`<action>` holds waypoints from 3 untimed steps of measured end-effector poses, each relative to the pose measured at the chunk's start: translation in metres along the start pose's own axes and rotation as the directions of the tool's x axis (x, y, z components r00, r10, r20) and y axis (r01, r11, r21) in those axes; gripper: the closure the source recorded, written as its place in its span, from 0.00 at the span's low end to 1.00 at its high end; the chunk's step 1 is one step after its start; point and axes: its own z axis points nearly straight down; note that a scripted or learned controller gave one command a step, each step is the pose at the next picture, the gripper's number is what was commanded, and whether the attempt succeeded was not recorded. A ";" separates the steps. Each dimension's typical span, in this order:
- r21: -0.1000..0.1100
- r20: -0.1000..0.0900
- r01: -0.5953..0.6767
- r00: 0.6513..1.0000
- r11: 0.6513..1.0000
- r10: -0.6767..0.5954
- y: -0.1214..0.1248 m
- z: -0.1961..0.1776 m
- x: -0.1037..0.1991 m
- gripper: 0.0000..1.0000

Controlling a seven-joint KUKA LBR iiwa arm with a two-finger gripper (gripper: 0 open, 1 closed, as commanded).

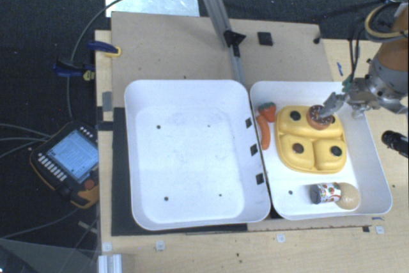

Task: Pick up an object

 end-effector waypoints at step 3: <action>-0.018 0.001 0.005 1.000 1.000 -0.005 0.002 0.069 0.008 1.00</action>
